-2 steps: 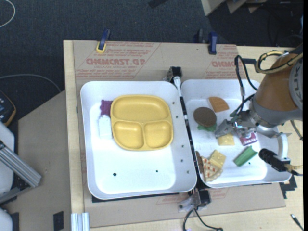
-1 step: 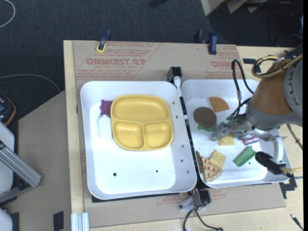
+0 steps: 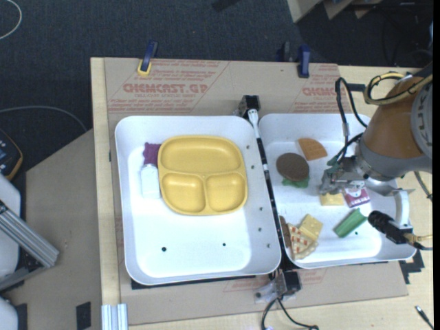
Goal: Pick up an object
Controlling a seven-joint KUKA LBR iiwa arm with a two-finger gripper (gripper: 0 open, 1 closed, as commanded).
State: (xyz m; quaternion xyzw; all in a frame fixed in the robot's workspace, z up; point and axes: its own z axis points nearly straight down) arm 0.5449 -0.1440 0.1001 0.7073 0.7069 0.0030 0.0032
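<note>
**Gripper low over the clutter in the right bin**

The gripper sits low in the right bin, reaching in from three o'clock under the arm's orange band. Whether it is wide, narrow or clamped on anything cannot be told, as the metal head hides its tips. It hangs directly above a pale yellow block, and contact between the two is not clear.

Around it, a maroon and white packet lies just beside at four o'clock. A green block sits further out at five o'clock. A brown round disc with a bit of green beneath it lies near at nine o'clock, and an orange-tan piece at eleven o'clock. A yellow and red checked item rests at seven o'clock, by the bin's near corner.

The left bin holds a yellow divided tray, with a purple item and a white item tucked at its nine o'clock edge.
</note>
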